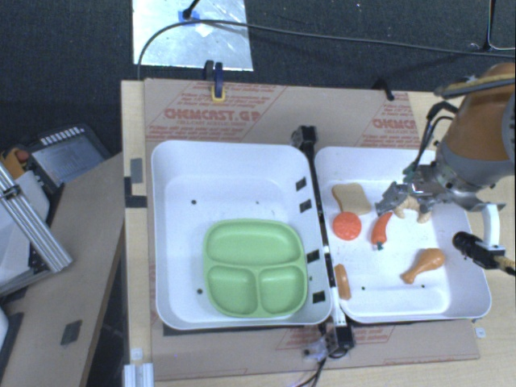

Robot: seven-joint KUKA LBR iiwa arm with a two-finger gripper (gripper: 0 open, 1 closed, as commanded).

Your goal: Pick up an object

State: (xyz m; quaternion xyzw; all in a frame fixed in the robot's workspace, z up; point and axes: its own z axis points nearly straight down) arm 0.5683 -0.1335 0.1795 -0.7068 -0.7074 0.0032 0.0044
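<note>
From my feed, the left bin (173, 172) holds a green tray (255, 266) with three compartments, sitting toward the near right corner of that bin, its right edge close to the divider (314, 216) where the two bins meet. Across that divider, the right bin (459, 301) carries the toy food. Nearest the divider, at the bin's front left, I see a small orange sausage (342, 281) lying lengthwise along the wall. Further back is a tan bread slice (351, 197), and just in front of it, touching or nearly so, a red tomato (347, 226). Just right of the tomato lies a red chilli (380, 229), tilted, its upper end up toward the gripper. Further right and nearer the front sits a drumstick (423, 265) — well apart from the chilli, its thin end pointing left. The gripper (403, 197) hangs over the back half of the right bin, just above the chilli's upper end, with a pale object (416, 208) I can't identify right beside it. The metal parts there blur together, so I cannot tell how the gripper is set, and I see nothing plainly pinched in it. The arm (482, 131) — orange band and grey wrist — comes in from the right edge above the bin's far right corner.
</note>
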